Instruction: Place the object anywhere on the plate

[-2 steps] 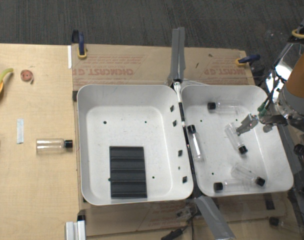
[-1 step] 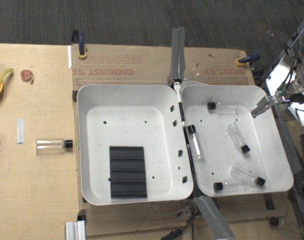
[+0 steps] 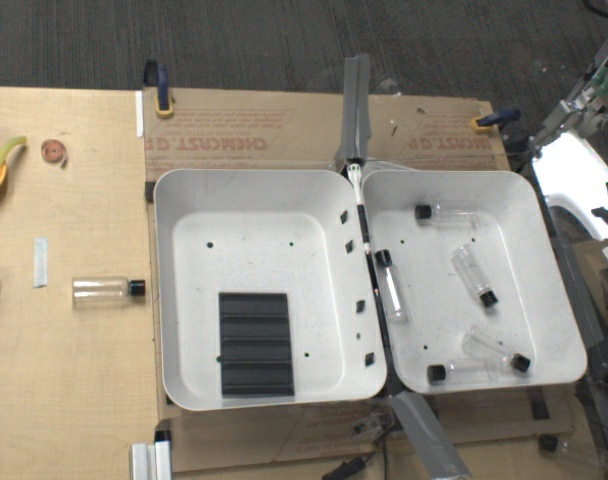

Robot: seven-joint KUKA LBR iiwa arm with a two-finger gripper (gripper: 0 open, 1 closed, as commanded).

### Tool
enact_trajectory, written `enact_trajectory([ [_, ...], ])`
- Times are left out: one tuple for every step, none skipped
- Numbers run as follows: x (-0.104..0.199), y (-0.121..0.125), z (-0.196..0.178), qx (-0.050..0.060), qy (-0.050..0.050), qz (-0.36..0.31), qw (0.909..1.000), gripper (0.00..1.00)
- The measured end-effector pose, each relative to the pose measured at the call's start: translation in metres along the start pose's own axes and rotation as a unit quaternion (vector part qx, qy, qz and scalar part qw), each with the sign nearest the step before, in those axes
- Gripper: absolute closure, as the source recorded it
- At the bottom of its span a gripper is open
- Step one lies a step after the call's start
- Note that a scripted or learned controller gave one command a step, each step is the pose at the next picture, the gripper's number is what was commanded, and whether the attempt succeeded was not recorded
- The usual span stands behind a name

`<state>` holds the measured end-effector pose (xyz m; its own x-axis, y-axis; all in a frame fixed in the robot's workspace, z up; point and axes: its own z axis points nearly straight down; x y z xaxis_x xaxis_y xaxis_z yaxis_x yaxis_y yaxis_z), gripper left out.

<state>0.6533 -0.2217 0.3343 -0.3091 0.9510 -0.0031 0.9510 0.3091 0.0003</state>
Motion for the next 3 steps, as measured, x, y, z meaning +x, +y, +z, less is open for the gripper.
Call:
enact_trajectory([
  [0.020, -0.064, -0.104, 0.000, 0.000, -0.003, 1.0000, 0.00],
  [0.047, 0.002, -0.095, 0.001, 0.001, 0.097, 0.9953, 0.00],
  [0.019, -0.063, -0.107, 0.002, 0.001, 0.183, 0.9832, 0.00],
])
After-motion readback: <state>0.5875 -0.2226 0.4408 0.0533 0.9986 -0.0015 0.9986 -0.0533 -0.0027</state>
